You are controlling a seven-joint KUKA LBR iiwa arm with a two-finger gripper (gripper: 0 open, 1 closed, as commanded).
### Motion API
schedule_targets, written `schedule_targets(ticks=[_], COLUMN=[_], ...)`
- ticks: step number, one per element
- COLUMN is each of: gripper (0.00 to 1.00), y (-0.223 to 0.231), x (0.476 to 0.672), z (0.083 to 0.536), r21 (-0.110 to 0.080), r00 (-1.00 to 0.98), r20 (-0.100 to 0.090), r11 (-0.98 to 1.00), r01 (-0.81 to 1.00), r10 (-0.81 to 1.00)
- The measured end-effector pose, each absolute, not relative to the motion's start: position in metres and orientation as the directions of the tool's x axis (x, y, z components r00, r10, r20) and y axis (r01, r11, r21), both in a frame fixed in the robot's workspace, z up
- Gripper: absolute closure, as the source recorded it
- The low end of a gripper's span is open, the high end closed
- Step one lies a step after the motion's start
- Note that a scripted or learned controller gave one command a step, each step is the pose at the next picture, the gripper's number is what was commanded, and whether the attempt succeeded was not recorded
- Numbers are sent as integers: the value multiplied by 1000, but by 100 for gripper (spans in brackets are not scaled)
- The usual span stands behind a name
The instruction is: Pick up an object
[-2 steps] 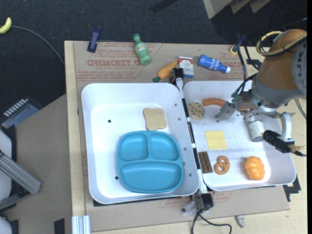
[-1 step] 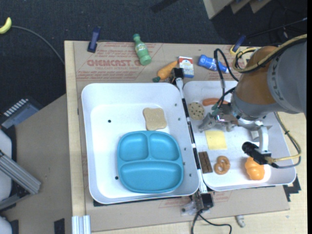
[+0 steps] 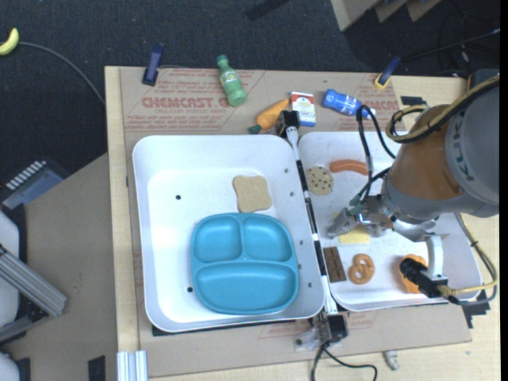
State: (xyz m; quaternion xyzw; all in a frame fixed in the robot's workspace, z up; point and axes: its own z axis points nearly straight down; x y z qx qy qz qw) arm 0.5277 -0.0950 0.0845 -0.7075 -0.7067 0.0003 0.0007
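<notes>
My gripper is low in the right bin, near its left side, at the end of the grey arm with the orange band. Just under and in front of it lies a pale yellow flat piece, partly covered by the gripper. A pretzel and a brown chocolate bar lie in front of it. A round cookie and a sausage lie behind it. An orange item sits at the front right.
The left bin holds a blue divided plate and a toast slice. Behind the bins on the bench lie a green bottle, a carrot, a small carton and a blue can. A black cable hangs over the right bin.
</notes>
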Motion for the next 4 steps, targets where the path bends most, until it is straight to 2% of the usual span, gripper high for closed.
schedule_targets(ticks=[1, 2, 3, 4], gripper=[0, 0, 0, 0], y=[-113, -95, -102, -109], x=[540, 556, 530, 556], z=[84, 84, 84, 85], r21=[1, 1, -2, 1], r00=[1, -1, 1, 0], r20=[-1, 0, 1, -1], r11=[-1, 1, -1, 0], r01=[1000, 1000, 1000, 1000], r10=[1000, 1000, 1000, 1000])
